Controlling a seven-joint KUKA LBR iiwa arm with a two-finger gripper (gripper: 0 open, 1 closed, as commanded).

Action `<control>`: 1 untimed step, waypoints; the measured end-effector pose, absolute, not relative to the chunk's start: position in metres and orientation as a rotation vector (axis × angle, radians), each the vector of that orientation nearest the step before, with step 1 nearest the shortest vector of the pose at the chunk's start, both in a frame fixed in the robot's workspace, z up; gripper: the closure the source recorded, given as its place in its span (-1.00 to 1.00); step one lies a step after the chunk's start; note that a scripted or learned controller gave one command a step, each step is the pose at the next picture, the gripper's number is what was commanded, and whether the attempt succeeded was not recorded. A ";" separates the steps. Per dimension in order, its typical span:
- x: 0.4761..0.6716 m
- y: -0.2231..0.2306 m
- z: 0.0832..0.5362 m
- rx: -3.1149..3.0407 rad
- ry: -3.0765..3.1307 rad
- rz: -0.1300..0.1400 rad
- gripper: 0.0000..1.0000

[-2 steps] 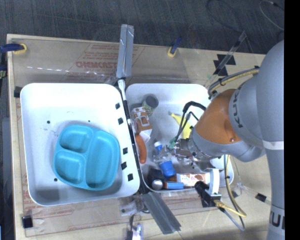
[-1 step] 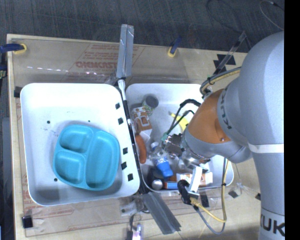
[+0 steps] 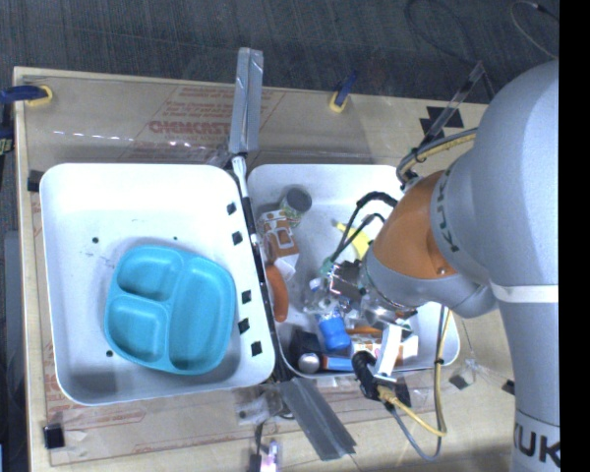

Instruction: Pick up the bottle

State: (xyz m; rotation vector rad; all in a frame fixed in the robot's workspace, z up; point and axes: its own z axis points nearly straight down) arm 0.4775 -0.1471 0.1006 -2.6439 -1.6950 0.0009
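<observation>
In the right bin [image 3: 374, 177] a small clear bottle [image 3: 279, 232] with a brown and orange label lies against the left wall, its grey cap [image 3: 297, 201] pointing to the back. My gripper [image 3: 336, 288] is down among the clutter in the bin's middle, to the right of the bottle and nearer the front. It hangs just above a blue object [image 3: 333, 333]. The bottle lies apart from the gripper, with nothing touching it from above. The orange-banded wrist [image 3: 413, 244] hides the right part of the bin.
An orange oblong item [image 3: 277, 295] lies by the divider, and a black item [image 3: 305, 347] sits in the front left corner of the right bin. The left bin [image 3: 79, 195] holds a blue divided plate [image 3: 172, 308]. Loose cables [image 3: 413, 411] trail off the arm at the front.
</observation>
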 end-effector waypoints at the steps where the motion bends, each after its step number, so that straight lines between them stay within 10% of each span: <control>1: 0.566 -0.114 0.153 -2.614 -1.734 0.005 1.00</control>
